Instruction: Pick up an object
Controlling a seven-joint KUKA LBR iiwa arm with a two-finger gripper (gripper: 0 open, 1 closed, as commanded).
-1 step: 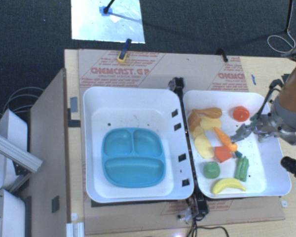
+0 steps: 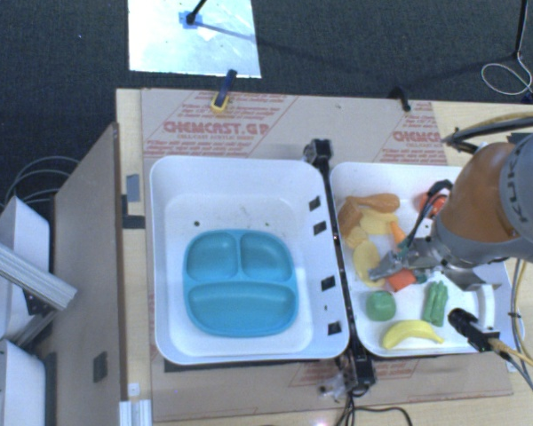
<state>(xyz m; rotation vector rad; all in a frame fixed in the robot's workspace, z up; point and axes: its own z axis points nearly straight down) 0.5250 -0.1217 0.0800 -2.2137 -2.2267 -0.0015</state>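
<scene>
The left bin holds a blue divided plate. In the right bin the gripper is down among toy food, apparently closing in on an orange carrot; whether the jaws grip it I cannot tell. A green ball, pickle and banana crowd close.

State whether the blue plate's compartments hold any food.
Empty. The blue plate in the left bin shows only bare blue in all three compartments; the toy food, like the banana, lies in the right bin.
</scene>
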